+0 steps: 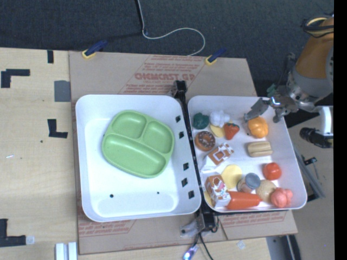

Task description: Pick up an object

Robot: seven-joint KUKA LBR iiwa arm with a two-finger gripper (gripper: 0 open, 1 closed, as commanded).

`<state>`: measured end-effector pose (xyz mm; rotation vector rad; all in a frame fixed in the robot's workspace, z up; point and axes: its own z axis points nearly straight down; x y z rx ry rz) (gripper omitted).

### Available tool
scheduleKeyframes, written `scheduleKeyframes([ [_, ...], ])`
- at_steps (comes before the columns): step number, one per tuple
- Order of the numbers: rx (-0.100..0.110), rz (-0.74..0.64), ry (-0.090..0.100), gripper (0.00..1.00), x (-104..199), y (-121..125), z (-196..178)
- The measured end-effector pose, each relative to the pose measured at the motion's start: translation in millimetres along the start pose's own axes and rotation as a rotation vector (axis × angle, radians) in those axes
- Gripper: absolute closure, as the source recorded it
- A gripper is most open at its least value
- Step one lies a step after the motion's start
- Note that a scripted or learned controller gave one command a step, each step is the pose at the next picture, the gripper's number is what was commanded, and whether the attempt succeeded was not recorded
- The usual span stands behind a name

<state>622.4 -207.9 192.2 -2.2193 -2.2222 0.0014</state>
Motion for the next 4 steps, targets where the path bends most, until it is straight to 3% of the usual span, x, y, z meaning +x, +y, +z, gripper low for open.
scheduleKeyframes([
  [1,-0.004,0.005,0.001,0.00,47,-60,84],
  [2,-0.012,-0.002,0.005,1.00,48,-55,66],
  [3,-0.013,-0.008,0.001,1.00,112,-62,-65],
  [4,-0.018,-0.009,0.002,1.00,187,-107,-250],
])
